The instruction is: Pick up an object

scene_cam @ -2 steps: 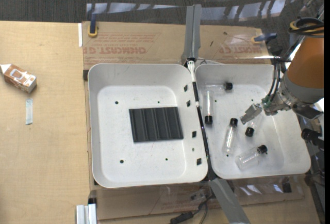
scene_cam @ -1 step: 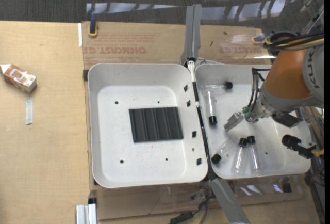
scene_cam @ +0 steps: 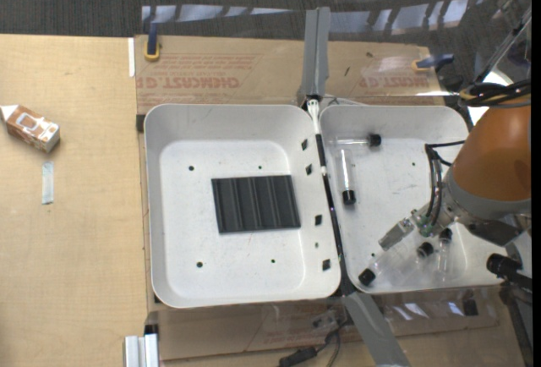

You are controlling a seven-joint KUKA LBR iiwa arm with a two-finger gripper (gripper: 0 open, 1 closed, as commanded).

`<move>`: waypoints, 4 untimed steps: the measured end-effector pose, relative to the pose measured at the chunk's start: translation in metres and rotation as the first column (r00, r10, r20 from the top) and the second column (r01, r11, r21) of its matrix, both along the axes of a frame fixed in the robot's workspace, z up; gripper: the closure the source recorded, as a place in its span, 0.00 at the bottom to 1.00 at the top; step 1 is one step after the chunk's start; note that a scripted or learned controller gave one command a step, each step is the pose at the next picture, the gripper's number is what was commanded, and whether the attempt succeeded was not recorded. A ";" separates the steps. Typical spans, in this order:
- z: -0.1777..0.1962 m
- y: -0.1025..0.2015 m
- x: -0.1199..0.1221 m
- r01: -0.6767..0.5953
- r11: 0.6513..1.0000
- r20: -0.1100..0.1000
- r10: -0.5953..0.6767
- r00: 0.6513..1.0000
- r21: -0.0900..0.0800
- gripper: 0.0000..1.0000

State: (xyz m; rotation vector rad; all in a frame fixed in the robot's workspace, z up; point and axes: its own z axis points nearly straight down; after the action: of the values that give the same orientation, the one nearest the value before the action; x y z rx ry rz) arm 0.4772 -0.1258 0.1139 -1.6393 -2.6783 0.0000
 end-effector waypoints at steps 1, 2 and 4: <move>0.146 -0.011 0.030 -0.375 0.927 0.003 0.375 0.927 -0.002 0.00; 0.098 -0.019 0.114 -0.534 0.846 0.003 0.534 0.846 -0.002 0.00; 0.078 -0.029 0.173 -0.646 0.763 0.005 0.646 0.763 -0.005 0.00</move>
State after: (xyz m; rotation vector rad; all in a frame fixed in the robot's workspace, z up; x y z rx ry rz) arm 0.6500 -0.1544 0.1915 -0.6192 -3.0856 -0.0004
